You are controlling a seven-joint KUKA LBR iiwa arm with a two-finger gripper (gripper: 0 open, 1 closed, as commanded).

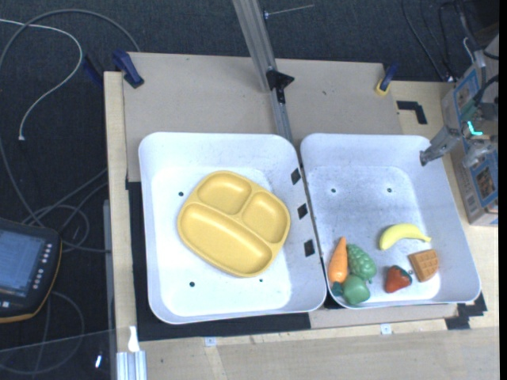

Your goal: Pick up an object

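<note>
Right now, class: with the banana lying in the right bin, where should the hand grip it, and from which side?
Probably grip the banana across its thick middle, coming straight down from above. It lies flat and curved on the right bin floor, apart from the waffle and strawberry, so fingers should fit either side of its narrow width.

My bench (206, 93): tan board top, black mat under bins. Two shallow white bins side by side, touching along inner edges. Left bin (158, 212) and right bin (444, 204) both sit directly on mat. Blue clamp (127, 68) grips bench at far left corner; yellow-and-blue clamp (386, 79) at far right edge. Grey metal post (257, 30) comes down at slant to bench, ending at gap between bins. Black L-shaped mark (412, 111) on board near far right corner.
</note>
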